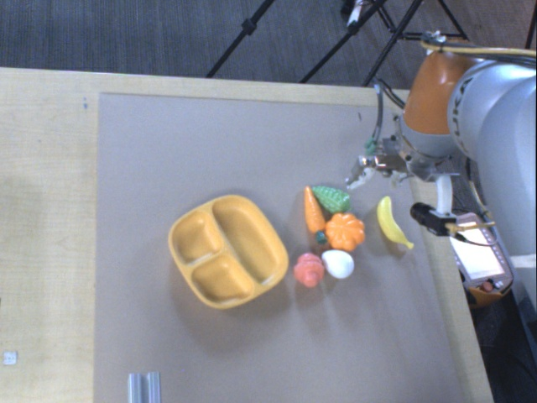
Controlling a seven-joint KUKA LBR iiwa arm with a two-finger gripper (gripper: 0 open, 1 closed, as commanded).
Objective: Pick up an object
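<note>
- Toy food sits bunched together right of centre on the grey bin floor [168, 141], and the end effector [362, 175] hovers at about 1 o'clock from the bunch, just above its top edge.
- Carrot [313, 210], orange and tapered, lies roughly upright in the frame, with a green leafy piece [332, 198] touching it at 2 o'clock.
- Pumpkin [345, 230], orange and ribbed, sits at 5 o'clock from the carrot, pressed close beside it; a small dark bit shows at its lower left edge, too small to identify.
- White egg-shaped piece [339, 264] rests directly at 6 o'clock from the pumpkin, and a pink rounded piece [308, 269] touches it at 9 o'clock.
- Banana [391, 222], yellow and curved, lies apart at 3 o'clock from the pumpkin, near the bin's right wall.
- Yellow divided plate [228, 250] with three compartments sits at 9 o'clock from the cluster, close to the pink piece, tilted on the diagonal.
- Grey arm with its orange band [430, 95] fills the 2 o'clock corner; the end effector's tips point down-left toward the leafy piece, nothing visibly between them, and whether they are spread or closed I can't tell.
- Pale wooden tabletop [42, 225] frames the bin at 9 o'clock.
</note>
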